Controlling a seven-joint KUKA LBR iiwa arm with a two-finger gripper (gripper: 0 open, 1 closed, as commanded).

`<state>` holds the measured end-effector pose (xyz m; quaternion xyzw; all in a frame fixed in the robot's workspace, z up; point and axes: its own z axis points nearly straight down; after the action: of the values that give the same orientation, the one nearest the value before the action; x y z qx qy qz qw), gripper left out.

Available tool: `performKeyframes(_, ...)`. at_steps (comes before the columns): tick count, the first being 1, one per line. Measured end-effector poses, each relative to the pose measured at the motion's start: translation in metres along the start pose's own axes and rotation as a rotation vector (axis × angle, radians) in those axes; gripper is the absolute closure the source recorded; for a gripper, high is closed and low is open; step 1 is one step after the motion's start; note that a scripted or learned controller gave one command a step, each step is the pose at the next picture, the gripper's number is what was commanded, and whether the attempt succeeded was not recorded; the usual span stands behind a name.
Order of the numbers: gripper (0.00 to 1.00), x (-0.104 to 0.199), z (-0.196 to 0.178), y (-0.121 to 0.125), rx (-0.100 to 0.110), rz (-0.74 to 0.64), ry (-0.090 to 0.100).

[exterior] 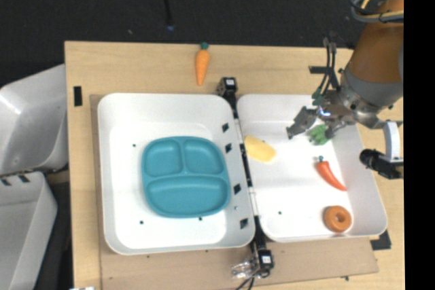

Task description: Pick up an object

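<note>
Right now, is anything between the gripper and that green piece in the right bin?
Nothing visible. The gripper sits right at the green piece; the red chili and yellow piece lie apart from it.

surface (149, 68): pale wood, matt;
bins (115, 146): white plastic, smooth, faint sheen;
tray (185, 175): teal plastic, smooth, matt;
chilli (329, 173): glossy red plastic;
doughnut (337, 218): orange-brown, slightly shiny

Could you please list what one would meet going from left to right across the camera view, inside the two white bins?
Blue divided plate → yellow object → end effector → green object at the end effector → red chili pepper → brown doughnut.
</note>
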<state>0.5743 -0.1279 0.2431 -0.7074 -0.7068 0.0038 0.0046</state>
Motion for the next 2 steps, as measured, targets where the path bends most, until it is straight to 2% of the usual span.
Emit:
performKeyframes(1, 0.0, 0.0, -0.007, 0.002, -0.014, -0.001, -0.001)
performKeyframes(2, 0.0, 0.009, 0.045, 0.0, -0.008, 0.0, -0.002)
